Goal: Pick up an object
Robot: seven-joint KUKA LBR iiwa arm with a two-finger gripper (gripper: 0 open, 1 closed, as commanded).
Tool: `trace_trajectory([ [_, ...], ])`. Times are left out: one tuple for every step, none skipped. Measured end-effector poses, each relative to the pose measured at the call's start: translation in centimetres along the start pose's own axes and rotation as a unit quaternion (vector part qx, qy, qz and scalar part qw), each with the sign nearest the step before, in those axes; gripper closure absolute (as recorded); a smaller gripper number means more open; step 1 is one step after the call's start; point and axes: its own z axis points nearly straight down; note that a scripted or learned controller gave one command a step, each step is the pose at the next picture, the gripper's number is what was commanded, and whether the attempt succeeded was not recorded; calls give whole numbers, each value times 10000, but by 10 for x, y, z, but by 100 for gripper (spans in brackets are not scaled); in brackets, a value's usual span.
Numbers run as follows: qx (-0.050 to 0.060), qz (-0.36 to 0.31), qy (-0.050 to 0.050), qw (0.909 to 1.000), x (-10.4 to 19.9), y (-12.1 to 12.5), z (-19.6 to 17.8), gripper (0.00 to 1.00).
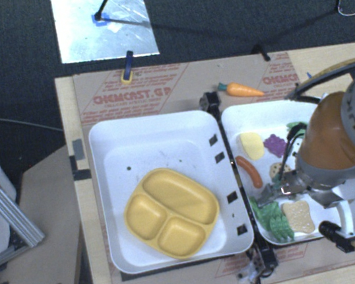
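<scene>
Yellow plastic fills the left bin (107, 182): a divided plate (170, 213) lies flat in its lower middle, apart from every wall, and looks like a place to set things down rather than something to grab. The pickable toys are crowded in the right bin (253, 112) at centre right of the frame: a pale yellow piece (252, 145), purple grapes (275, 145), a red sausage (249, 170), leafy greens (273, 218) and a slice of bread (299, 217). An orange carrot (244, 89) lies outside, on the cardboard just above that bin, probably out of play. The arm (337, 139) leans in from the right so that the gripper (284, 188) hangs low over the bin's middle, between sausage and bread, just above the greens. Whether the claw is apart or together cannot be told; nothing shows between it. The sausage or greens seem the likeliest target.
</scene>
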Motion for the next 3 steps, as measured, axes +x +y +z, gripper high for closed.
trace_trajectory([
  [-18,26,-22,10000,-89,2,-1,0],
  [-13,-43,0,10000,10,20,0,0],
  [-21,-17,-10,10000,-7,50,-1,0],
])
